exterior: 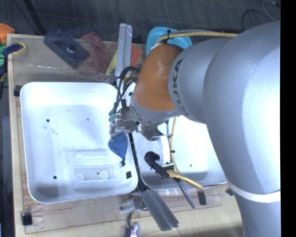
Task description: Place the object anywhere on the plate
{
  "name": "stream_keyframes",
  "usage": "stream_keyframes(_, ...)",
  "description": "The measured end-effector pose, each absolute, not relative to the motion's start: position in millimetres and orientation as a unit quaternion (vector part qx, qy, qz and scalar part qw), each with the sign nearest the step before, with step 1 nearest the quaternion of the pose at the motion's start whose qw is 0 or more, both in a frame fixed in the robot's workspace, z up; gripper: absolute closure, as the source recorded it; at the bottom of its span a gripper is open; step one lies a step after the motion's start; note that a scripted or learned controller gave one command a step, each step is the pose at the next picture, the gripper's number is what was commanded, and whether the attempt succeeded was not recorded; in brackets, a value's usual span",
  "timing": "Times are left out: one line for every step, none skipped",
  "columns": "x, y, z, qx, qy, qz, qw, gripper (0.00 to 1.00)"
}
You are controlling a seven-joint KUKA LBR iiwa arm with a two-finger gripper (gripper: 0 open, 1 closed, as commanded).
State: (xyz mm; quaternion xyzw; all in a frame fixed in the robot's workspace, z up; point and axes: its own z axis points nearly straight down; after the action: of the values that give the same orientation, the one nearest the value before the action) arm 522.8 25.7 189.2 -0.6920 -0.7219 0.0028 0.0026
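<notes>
Over the right bin [214,174], most of the frame is taken up by one grey arm [237,98] with an orange band [155,85] above the wrist. Two shallow white bins are seen side by side; the left bin [44,132] is the more exposed one, the right one is largely hidden under the arm. One clear, flat rectangular plate [91,167] is seen lying in the left bin, toward its near edge, with two small round marks on it. One gripper [121,127] is seen at the right wall of the left bin, about over the divide between the bins. One blue object [118,146] is seen directly below the gripper: small, soft-looking, crumpled, roughly triangular with a point downward. It is seen touching or just beside the gripper tip, beside the plate's right end, not on it. Whether it is pinched between the fingers cannot be told; jaw opening is hidden by the wrist hardware and cannot be told. One yellow cable [187,180] is seen running across the right bin. Behind the bins, one dark block [66,48] is seen on the bench.
</notes>
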Motion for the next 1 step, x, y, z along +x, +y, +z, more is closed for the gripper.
stream_keyframes(499.9,59.6,210.7,-0.725,-0.688,0.002,0.001,1.0)
